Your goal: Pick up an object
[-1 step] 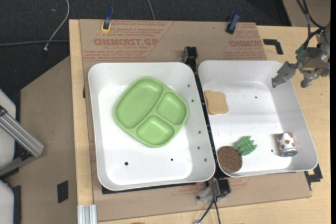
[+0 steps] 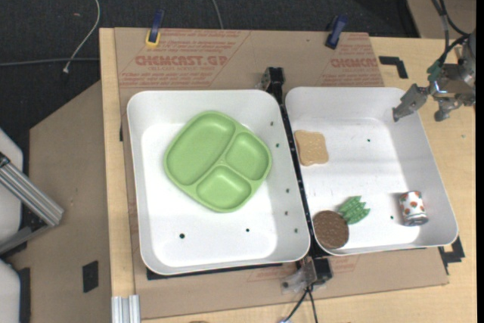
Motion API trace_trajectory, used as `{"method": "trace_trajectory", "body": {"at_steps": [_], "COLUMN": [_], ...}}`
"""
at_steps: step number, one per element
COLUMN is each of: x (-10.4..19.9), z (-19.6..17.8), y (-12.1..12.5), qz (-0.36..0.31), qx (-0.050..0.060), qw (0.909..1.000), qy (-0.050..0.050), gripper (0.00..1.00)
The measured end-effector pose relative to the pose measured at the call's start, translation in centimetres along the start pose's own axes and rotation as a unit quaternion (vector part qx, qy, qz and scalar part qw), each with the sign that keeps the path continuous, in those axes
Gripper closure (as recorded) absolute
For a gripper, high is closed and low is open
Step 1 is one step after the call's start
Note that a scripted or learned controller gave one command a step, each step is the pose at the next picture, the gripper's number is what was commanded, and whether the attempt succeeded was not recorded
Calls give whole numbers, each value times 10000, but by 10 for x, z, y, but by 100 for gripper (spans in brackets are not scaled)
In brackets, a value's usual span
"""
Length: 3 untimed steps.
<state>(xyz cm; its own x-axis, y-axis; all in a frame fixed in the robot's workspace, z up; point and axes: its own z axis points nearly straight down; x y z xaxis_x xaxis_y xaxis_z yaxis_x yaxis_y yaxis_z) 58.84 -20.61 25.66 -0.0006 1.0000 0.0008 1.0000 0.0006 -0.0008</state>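
The bench (image 2: 393, 57) carries two shallow white bins side by side, and the pincer (image 2: 432, 104) hangs over the far right edge of the right bin (image 2: 363, 163), at its rim and not down among the objects. Its two fingers look splayed wide apart with nothing between them. Well away to the pincer's left sits the left bin (image 2: 151, 223), with a green divided plate (image 2: 218, 160) lying flat in it, the biggest item on the bench and the farthest from the pincer. Everything else lies in the bin under the pincer, to its left and towards the near edge. The tan slice of bread (image 2: 311, 147) rests against the bin's left wall, a fair reach across from the pincer. The brown round disc (image 2: 330, 228) lies at the near left corner, with a small green leafy piece (image 2: 353, 209) just beside it, nearly touching. Nearest the pincer is the small red-and-white can (image 2: 412, 207), lying on its side close to the near right corner, almost straight towards the near edge from the pincer; its long axis appears to run slightly aslant across the bin. That can looks the easiest target, needing mainly a move towards the near edge and a descent.
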Motion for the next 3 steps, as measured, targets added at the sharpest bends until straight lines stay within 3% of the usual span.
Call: {"method": "trace_trajectory", "body": {"at_steps": [2,3], "x": [-11,-12], "z": [106,155], "y": [5,-5], "qz": [2,4], "qx": [22,25], "qw": [10000,10000], "qy": [8,10], "gripper": [0,0]}}
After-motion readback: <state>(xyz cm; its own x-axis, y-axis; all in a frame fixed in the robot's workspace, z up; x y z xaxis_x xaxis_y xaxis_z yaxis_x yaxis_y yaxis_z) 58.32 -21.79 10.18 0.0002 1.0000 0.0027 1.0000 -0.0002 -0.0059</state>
